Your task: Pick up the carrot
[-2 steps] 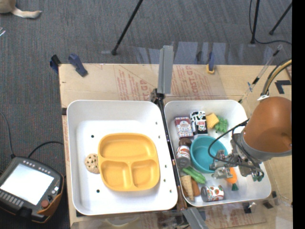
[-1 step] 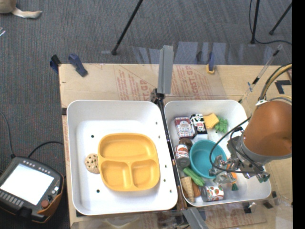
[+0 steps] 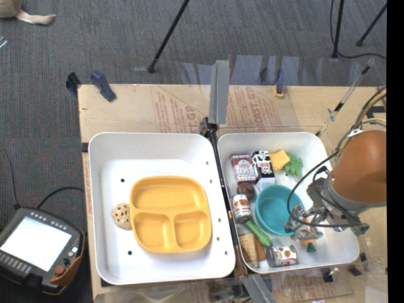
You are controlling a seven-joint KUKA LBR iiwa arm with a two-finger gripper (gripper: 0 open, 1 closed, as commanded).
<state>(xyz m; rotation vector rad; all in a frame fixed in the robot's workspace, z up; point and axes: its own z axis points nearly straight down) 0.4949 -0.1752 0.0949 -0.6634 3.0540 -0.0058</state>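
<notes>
- The grey arm with its orange band enters at the right of the frame, and its two-finger gripper (image 3: 307, 227) is down in the lower right of the right white bin (image 3: 328, 250), just right of the teal round bowl (image 3: 278, 209).
- A small orange carrot (image 3: 307, 235) lies under the gripper; whether the gripper has hold of it cannot be told.
- The yellow divided plastic tray (image 3: 170, 213) sits in the left white bin (image 3: 107, 169), with a round brown cookie (image 3: 122, 216) touching its left edge.

The cardboard sheet (image 3: 252, 109) under the bins bears red print, too blurred to read.
</notes>
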